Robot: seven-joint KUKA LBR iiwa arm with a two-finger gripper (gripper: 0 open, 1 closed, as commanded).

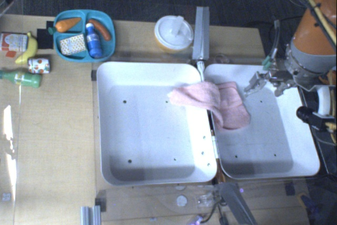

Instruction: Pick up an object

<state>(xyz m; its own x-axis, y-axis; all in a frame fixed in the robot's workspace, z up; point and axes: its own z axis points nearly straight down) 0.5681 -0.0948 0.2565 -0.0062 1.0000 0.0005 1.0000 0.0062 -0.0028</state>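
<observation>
The arm (pixel 316 34) runs off the right edge, so I see just its orange band and wrist. My hand (pixel 261 80) is too small and blurred to judge its fingers. The pink cloth (pixel 213 103) covers part of the rims between the two bins. The box (pixel 11 42) at far left is cut off.

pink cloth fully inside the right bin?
No: the pink cloth drapes over the divide, partly in the left bin, partly in the right bin.
</observation>
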